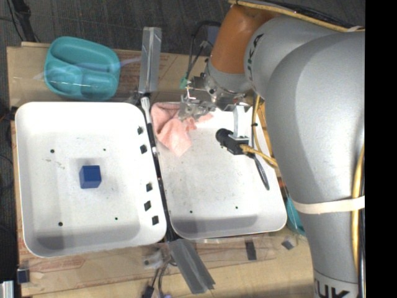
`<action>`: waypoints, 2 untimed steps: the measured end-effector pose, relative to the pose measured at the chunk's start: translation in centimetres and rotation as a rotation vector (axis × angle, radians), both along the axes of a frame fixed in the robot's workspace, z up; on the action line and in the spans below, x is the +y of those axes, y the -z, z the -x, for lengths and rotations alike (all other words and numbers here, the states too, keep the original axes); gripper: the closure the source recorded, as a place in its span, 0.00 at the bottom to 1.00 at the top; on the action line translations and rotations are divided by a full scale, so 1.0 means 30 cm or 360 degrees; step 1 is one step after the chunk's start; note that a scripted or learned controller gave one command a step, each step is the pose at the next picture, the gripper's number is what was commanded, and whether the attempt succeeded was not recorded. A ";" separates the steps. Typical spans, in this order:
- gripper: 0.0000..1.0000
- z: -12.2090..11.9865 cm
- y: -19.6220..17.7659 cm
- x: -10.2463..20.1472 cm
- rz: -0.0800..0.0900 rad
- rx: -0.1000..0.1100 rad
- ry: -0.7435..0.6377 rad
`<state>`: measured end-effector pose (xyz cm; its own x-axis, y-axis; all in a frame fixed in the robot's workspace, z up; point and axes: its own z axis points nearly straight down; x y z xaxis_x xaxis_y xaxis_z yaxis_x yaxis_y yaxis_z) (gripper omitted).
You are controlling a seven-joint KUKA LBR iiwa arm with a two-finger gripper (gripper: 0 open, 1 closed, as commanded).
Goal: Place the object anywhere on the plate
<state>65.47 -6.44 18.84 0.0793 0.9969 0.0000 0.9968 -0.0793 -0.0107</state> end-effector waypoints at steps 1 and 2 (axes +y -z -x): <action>1.00 -0.006 -0.136 0.299 0.0006 -0.0005 0.0391; 1.00 0.231 0.001 0.502 0.0009 -0.0002 0.0493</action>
<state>58.54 8.64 18.81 0.3791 0.9253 -0.0049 0.9253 -0.3792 -0.0084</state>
